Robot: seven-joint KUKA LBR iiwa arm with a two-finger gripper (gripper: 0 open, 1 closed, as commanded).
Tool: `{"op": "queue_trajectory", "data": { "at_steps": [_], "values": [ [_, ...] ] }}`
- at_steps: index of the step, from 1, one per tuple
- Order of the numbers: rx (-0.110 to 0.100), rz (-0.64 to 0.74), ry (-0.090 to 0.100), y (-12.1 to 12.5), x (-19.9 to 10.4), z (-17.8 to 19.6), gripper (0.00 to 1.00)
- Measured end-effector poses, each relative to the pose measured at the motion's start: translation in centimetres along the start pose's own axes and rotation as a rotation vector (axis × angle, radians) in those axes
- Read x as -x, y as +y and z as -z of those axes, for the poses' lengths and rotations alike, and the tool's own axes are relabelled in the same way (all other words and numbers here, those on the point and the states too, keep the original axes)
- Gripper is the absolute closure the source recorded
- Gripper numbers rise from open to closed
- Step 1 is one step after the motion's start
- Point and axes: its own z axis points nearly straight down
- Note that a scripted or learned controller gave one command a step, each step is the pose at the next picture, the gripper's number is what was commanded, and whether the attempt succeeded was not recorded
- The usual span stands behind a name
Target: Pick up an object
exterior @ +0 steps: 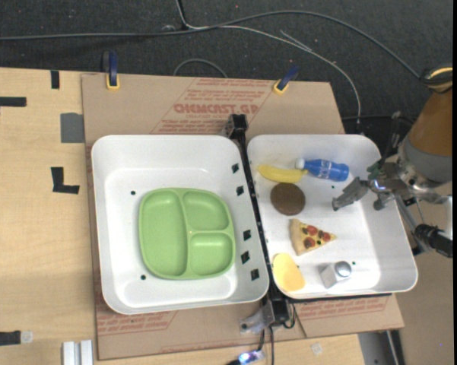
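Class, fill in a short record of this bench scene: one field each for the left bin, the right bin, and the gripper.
left bin: holds a green divided plate
right bin: banana, blue bottle, brown round disc, pizza slice, yellow piece, small grey object
gripper: over the right bin's right side, pointing left, nothing between its fingers

A wooden bench (30, 226) carried a cardboard sheet (205, 105), clipped at its far edge by two clamps (110, 73). Two white bins sat side by side on the cardboard: the left bin (110, 226) and the right bin (391, 268).
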Motion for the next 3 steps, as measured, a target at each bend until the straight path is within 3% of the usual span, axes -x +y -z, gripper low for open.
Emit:
{"op": "queue_trajectory", "data": {
  "at_steps": [2,3],
  "values": [
    [0.002,0.0,0.001,-0.8,0.0,-10.4,0.0],
    [0.006,0.003,0.007,-0.5,-0.3,-9.3,1.0]
  ]
}}
